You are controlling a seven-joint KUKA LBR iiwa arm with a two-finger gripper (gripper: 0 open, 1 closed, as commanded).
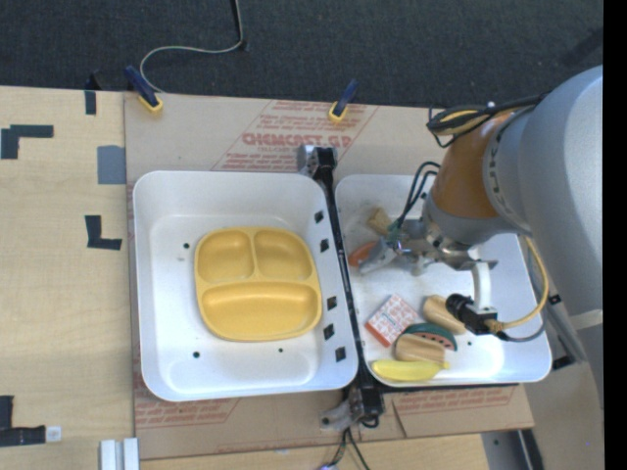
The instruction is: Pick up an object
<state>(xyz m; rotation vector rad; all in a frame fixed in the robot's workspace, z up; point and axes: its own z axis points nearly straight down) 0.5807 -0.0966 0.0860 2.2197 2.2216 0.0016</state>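
Note:
My gripper [400, 246] is low in the right bin [519, 360], over its left half, under the grey arm with the orange band. Just to its left lies a small orange-red piece [362, 255], very close to the gripper tip; whether they touch I cannot tell. A tan piece [379, 220] lies just above it. Toward the front of the bin are a pink and white box [391, 318], a tan bun-like toy [442, 311], a round multicoloured toy [427, 344] and a yellow banana [406, 370].
The left bin [162, 262] bears a yellow divided plate [259, 284]. A black divider with clips [333, 262] runs between the two bins. Cables [509, 326] loop from the wrist over the right bin. Cardboard lies under both bins.

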